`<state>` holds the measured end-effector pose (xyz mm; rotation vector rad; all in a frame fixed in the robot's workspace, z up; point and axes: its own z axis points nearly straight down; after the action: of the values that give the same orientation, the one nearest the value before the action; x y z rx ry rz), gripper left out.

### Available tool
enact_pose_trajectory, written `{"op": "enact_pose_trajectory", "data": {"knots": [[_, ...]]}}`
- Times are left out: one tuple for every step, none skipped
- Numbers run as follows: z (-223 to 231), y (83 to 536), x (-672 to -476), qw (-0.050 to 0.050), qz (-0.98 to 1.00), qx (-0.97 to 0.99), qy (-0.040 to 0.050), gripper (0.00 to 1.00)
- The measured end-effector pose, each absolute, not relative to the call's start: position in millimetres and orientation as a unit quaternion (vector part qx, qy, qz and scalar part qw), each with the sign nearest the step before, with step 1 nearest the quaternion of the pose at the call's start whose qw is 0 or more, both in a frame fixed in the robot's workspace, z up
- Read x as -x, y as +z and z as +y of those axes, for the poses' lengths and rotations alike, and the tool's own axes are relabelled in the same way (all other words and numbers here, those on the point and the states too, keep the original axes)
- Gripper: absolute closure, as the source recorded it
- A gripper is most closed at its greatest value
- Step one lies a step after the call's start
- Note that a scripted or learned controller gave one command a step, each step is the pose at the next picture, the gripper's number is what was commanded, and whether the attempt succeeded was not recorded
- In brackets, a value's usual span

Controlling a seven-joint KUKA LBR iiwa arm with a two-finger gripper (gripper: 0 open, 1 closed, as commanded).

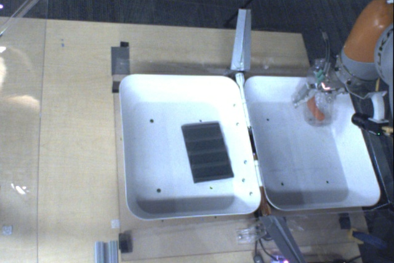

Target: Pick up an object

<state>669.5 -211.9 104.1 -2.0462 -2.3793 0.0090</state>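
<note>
two white bins sit side by side on a wooden bench. left bin holds a dark ribbed block. over the right bin, top corner, the gripper is blurred; a small orange object sits at its tip, grip unclear.

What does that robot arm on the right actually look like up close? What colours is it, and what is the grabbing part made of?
The arm is rounded, grey, with a broad orange band above its wrist. Its gripper looks pale and partly see-through, with a small green and red spot near the top and thin wires beside it. Black fittings sit just below the wrist.
</note>
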Motion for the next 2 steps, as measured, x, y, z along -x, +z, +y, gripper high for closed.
{"op": "enact_pose_trajectory", "data": {"knots": [[-213.2, 104.2, -669.2, 0.002, -0.765, 0.644, 0.0031, 0.00], [-214.2, 104.2, -668.8, 0.002, -0.771, 0.636, 0.0036, 0.00]]}}
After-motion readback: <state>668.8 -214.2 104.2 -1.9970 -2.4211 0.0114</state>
